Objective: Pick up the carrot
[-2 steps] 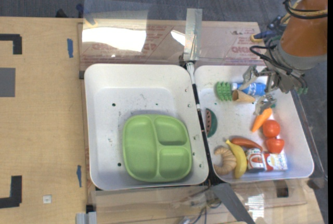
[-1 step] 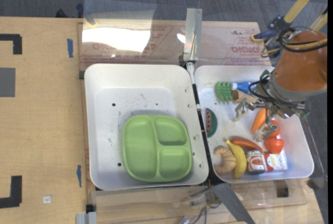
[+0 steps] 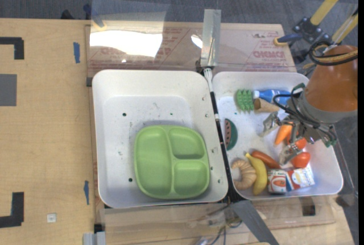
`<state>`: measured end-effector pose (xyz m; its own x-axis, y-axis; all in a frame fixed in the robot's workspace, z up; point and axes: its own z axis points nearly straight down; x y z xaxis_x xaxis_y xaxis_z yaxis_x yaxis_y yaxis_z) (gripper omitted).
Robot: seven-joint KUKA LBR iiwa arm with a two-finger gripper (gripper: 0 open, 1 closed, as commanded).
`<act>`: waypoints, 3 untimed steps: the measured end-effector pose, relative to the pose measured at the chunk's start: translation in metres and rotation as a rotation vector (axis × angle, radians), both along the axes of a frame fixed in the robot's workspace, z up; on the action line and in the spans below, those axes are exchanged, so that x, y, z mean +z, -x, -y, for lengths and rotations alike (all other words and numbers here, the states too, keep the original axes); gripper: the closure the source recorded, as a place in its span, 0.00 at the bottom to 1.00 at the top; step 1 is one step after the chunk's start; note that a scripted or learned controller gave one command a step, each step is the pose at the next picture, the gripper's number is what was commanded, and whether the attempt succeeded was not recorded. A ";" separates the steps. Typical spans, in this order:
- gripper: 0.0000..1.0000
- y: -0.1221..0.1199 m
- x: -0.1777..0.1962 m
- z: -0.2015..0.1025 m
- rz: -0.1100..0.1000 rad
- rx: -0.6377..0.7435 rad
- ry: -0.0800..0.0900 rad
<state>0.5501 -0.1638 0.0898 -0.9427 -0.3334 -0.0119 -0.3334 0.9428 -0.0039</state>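
Observation:
The carrot is a short orange piece lying in the right bin, right of its middle. My gripper hangs over it below the orange wrist band. Its fingers are open, one metal fingertip to the carrot's upper left and the other at its lower right. The carrot lies in the gap between them, and neither finger visibly presses on it. The carrot's right end is partly hidden by the gripper body.
Crowded around the carrot are a red pepper, a banana, a tomato, a can, a green brush, a blue bottle and a watermelon slice. The left bin holds a green divided plate.

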 end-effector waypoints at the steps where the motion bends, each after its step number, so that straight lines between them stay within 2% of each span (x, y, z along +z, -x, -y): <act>1: 1.00 -0.005 0.014 -0.002 0.014 0.001 0.001; 2: 1.00 -0.021 0.101 -0.110 0.005 0.040 -0.003; 3: 1.00 -0.078 0.013 -0.070 -0.012 0.138 -0.001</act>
<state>0.6281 -0.0942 0.1029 -0.8880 -0.4599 -0.0016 -0.4599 0.8880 0.0020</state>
